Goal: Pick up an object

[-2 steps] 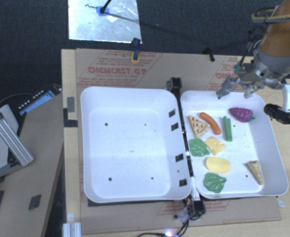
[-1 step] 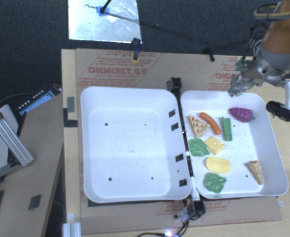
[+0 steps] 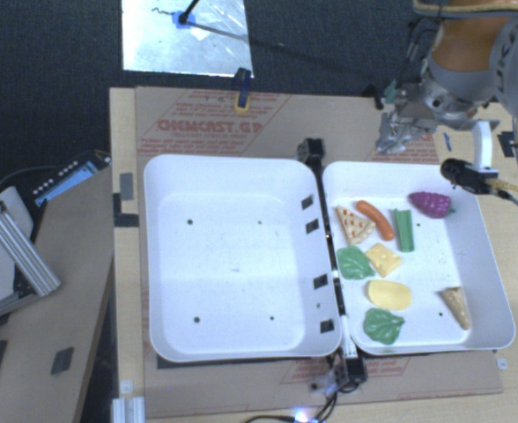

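- The step in hand looks to me like the approach: the arm (image 3: pixel 479 42) is high at the far right of the counter (image 3: pixel 206 117), and nothing has been picked yet.
- The end effector (image 3: pixel 398 139) hangs just beyond the far rim of the right bin (image 3: pixel 488 271), above the cardboard sheet, apart from every object.
- All the objects lie in the right bin: a purple grape bunch (image 3: pixel 431 204), a green stick (image 3: pixel 404 230), an orange sausage (image 3: pixel 376 218), a waffle triangle (image 3: pixel 354 225), a yellow cheese piece (image 3: pixel 383 259), a green leaf (image 3: pixel 354 263), a yellow lemon-like piece (image 3: pixel 389 295), a second green leaf (image 3: pixel 383 325) and a cone piece (image 3: pixel 457 306).
- The left bin (image 3: pixel 233 254) carries none of them.
- To do this step well, I would choose an object that stands alone. The grape bunch and the cone piece are well apart from the others, so the tool can come down around them without pushing a neighbour.
- The sausage touches the waffle triangle, or nearly, and the cheese piece lies just beside the leaf; these are more risky choices.
- The descent should be straight from above and centred on the object, because the flat pieces give little height to catch.
- About the opening of the end effector, I cannot tell: it is small and blurred here. I see nothing held in it.
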Robot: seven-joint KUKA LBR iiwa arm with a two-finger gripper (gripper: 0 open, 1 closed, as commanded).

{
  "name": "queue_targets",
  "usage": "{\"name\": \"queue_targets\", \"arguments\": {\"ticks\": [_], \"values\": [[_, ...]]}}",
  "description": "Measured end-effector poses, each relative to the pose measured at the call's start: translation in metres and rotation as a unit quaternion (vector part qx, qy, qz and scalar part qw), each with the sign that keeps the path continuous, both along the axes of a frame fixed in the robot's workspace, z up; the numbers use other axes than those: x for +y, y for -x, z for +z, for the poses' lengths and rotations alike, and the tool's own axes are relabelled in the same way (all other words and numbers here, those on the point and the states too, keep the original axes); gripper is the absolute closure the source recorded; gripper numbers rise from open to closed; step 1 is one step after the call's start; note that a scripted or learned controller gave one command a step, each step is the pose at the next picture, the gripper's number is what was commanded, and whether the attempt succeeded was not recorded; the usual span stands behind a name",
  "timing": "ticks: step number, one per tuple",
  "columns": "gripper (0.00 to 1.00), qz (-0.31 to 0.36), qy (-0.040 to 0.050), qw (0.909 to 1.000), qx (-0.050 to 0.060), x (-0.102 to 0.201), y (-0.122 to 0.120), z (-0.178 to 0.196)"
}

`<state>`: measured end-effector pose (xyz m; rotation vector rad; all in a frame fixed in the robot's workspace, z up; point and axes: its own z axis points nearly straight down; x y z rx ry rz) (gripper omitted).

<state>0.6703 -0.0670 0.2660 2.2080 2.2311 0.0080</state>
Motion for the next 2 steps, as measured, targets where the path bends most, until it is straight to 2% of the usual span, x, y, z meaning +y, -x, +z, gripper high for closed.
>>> {"name": "queue_targets", "arguments": {"ticks": [1, 2], "values": [[1.00, -0.001, 0.0008, 1.0000, -0.007, 0.039, 0.001, 0.192], [1.00, -0.002, 0.0006, 1.0000, -0.003, 0.049, 0.035, 0.276]]}}
